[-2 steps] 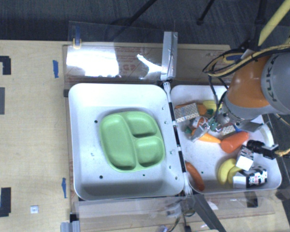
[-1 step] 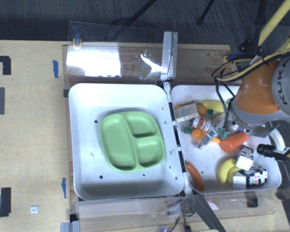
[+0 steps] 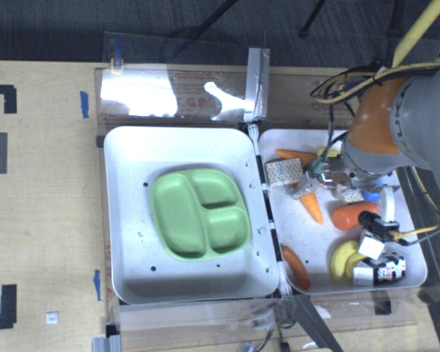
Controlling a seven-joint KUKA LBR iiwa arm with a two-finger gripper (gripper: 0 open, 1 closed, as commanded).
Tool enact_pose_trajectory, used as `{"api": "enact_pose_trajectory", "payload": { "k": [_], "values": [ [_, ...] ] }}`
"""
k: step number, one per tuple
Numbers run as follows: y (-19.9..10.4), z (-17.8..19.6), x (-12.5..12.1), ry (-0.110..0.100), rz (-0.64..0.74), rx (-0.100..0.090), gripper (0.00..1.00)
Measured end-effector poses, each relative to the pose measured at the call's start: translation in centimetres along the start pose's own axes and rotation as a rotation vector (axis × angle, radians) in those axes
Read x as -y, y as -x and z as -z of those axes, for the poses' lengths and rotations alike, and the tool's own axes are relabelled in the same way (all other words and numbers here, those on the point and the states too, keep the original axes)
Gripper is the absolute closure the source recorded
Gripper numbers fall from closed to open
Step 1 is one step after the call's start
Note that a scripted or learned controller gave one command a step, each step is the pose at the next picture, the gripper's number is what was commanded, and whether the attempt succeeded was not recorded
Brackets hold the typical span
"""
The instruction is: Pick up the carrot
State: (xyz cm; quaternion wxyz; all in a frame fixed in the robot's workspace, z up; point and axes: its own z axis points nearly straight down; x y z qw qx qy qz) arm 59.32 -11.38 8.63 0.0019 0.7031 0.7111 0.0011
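Right bin (image 3: 418,270): carrot (image 3: 312,205) lies tip toward lower right.

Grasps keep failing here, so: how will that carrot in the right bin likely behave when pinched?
The carrot looks like a stiff, tapered cone, so it would probably squirt toward its narrow tip. Its round section suggests it may roll. Its smooth surface looks slippery. The claw hangs just above it.

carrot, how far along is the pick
Done: the arm has reached into the right bin and the gripper sits just above the carrot. In hand: closing in on it; whether it is gripped can't be seen, and the carrot looks to lie on the bin floor. Left: grasp and lift.
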Motion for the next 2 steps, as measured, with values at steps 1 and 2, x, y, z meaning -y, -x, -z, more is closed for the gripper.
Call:
{"api": "enact_pose_trajectory", "payload": {
  "k": [1,2],
  "values": [
    [0.0,1.1,-0.1,0.004,0.002,0.002,1.0],
    [-3.8,15.9,-2.5,-0.003,0.059,0.0,1.0]
  ]
}}
